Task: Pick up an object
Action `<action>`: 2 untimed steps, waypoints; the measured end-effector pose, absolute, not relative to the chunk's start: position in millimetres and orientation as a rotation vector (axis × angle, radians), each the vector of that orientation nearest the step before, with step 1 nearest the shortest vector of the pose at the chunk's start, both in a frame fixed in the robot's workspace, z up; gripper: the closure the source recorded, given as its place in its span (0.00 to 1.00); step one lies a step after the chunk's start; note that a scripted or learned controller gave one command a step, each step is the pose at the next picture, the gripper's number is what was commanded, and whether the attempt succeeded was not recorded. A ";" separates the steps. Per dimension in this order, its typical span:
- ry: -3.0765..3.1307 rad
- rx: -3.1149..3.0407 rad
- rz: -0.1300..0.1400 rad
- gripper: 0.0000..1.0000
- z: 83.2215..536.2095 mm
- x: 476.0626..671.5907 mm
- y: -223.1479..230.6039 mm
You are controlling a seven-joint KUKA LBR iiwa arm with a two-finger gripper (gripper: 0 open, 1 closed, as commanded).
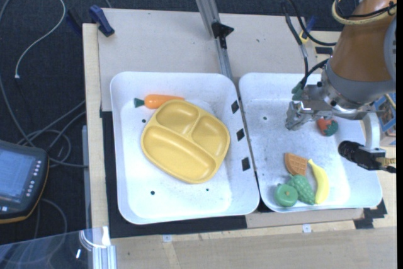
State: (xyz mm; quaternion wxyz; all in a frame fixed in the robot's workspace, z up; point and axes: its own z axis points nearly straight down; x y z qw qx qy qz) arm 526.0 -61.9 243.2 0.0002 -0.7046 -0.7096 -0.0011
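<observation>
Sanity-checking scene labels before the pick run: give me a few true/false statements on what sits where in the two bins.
1. The yellow tray lies in the left bin. True.
2. The carrot is in the right bin. False: it lies in the left bin, beside the tray.
3. The banana lies in the right bin. True.
4. The gripper hangs over the left bin. False: it is over the right bin.
5. The tray has compartments. True.
</observation>
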 end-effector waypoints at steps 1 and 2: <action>-2.229 -2.216 -0.004 1.00 237.2 549.2 -22.7; -2.230 -2.212 -0.006 1.00 243.3 569.6 34.6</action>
